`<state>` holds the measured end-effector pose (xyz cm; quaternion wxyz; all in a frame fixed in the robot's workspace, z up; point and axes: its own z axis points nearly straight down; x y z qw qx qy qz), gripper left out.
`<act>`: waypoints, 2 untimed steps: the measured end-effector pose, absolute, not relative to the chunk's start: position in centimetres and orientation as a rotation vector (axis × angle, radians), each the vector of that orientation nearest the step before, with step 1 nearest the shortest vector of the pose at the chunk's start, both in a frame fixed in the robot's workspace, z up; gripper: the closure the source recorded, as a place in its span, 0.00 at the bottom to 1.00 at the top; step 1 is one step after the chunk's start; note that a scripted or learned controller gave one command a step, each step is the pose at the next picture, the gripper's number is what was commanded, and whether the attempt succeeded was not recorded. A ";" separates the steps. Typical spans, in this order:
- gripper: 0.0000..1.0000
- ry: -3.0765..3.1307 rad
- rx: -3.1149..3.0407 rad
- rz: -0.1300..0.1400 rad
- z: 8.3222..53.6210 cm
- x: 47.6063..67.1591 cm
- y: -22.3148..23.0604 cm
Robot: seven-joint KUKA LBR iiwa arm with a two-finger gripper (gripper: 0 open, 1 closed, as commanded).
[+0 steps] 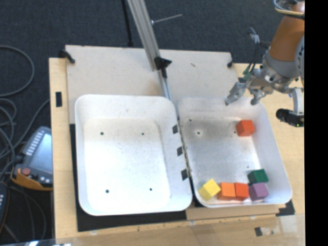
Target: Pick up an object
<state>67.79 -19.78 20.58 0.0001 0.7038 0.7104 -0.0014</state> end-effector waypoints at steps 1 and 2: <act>0.00 2.219 2.211 0.007 12.2 65.2 -21.3; 0.00 2.221 2.224 -0.003 9.6 60.8 -19.3</act>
